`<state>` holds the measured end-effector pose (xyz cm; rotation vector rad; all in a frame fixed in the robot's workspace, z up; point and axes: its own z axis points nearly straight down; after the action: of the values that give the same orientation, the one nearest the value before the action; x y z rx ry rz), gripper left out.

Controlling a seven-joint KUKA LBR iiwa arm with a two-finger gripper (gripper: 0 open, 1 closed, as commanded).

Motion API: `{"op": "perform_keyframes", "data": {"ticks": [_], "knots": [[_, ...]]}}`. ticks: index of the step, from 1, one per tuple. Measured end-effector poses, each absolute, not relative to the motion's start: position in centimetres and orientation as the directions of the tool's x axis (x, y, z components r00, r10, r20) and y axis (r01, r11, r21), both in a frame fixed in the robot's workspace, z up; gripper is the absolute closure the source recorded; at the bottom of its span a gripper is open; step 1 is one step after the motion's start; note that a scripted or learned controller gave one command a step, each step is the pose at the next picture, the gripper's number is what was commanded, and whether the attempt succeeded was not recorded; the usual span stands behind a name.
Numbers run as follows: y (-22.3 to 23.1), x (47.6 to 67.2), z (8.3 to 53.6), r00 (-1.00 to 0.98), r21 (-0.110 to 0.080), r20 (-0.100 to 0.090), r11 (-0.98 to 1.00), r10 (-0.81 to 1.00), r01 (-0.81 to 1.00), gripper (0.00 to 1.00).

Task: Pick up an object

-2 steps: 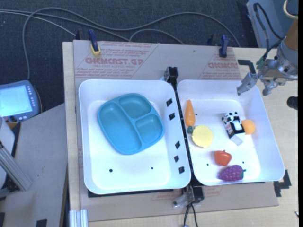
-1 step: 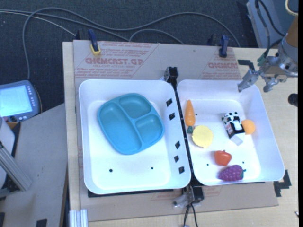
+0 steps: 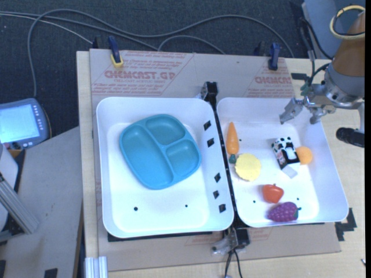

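In the right bin (image 3: 324, 172) lie an orange carrot (image 3: 232, 138), a yellow round piece (image 3: 248, 167), a black-and-white toy (image 3: 284, 150) with a small orange fruit (image 3: 304, 154) beside it, a red pepper (image 3: 273, 193) and a purple grape bunch (image 3: 283, 212). My gripper (image 3: 303, 112) hangs over the bin's far right corner, open, with nothing between its fingers. It is above and behind the black-and-white toy.
The left bin (image 3: 116, 207) holds a blue divided plate (image 3: 160, 150). A black divider with clips (image 3: 215, 155) runs between the bins. Blue clamps (image 3: 115, 52) hold the board at the back. A small screen (image 3: 20, 122) stands off the bench to the left.
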<state>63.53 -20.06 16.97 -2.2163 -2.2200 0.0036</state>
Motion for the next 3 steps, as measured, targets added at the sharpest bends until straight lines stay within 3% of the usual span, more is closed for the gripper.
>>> {"op": "perform_keyframes", "data": {"ticks": [1, 2, 3], "knots": [[-20.0, 63.9, 10.7, -0.001, -0.008, 0.003, 0.002, 1.0, 1.0, 0.0], [-19.9, 63.9, 8.4, -0.002, -0.004, 0.001, 0.002, 1.0, 1.0, 0.0], [-19.9, 64.1, 9.7, -0.002, 0.001, 0.0, 0.002, 1.0, 1.0, 1.0]]}}
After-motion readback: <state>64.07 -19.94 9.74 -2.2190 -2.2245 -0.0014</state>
